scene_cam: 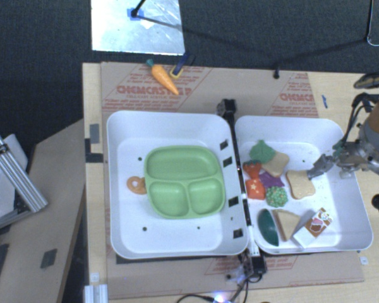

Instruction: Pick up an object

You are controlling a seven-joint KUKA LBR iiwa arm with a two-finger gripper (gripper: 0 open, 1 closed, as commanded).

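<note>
Gripper (320, 165) seen low over right bin (350, 188), near its right edge, just beside bread slice (299, 184); finger spacing cannot be told. Toy foods clustered toward bin's left edge. Green plate (183, 180) set in left bin (123, 169).

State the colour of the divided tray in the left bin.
Light green; the divided tray shows clearly in the camera view.

Divided plate (183, 180) in left bin (123, 131); toy foods (271, 191) in right bin (354, 226)
</note>
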